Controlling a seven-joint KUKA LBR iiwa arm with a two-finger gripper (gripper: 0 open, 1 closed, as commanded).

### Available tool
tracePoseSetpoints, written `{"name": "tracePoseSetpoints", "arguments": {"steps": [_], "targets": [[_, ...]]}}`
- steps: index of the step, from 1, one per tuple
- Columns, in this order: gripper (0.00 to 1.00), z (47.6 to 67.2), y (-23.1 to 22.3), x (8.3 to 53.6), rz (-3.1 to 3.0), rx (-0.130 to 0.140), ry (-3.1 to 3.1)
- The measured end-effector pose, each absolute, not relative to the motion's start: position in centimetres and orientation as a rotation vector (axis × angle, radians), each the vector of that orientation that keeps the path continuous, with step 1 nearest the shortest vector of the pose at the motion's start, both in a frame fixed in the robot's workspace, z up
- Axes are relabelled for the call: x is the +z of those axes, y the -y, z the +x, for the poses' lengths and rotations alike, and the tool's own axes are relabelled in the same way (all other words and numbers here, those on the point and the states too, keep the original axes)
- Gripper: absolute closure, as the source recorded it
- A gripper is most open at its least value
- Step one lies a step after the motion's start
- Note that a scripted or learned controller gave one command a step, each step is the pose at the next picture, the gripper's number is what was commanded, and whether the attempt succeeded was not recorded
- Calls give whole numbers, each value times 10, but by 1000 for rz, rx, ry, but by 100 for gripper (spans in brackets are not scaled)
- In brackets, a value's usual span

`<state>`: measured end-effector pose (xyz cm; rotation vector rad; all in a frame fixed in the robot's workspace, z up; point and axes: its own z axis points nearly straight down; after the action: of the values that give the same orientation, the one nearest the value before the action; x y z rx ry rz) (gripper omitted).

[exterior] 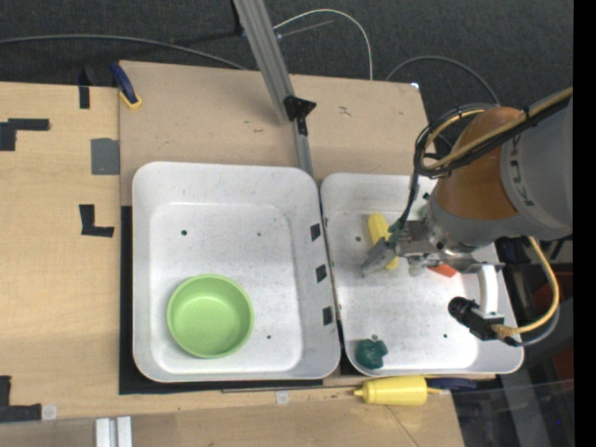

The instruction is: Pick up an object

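Note:
My gripper point(384, 255) reaches down into the right bin point(410, 329), under the orange band of the arm. Its dark fingers stand around a small yellow object point(378, 230) that lies near the bin's upper left part. A sliver of a red-orange object point(445, 270) peeks out from under the wrist. A small dark green object point(372, 352) lies at the bin's front edge. In the left bin point(168, 194) a green bowl point(210, 316) sits at the front left.
A yellow bottle-like object point(396, 391) lies on the bench just in front of the right bin. A grey pole point(265, 49) slants down to the gap between the bins. Cables loop behind the arm at the back right.

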<state>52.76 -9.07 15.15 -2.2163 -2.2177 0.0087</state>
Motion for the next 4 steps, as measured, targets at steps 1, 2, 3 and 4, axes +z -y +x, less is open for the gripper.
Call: {"name": "tracePoseSetpoints", "arguments": {"steps": [1,2,3,4], "targets": [[0,522,96,105,-2217,8,2217],[0,522,96,88,-2219,4,2222],[100,521,96,99,-2218,3,2221],[100,518,95,141,-2221,-1,2223]]}}
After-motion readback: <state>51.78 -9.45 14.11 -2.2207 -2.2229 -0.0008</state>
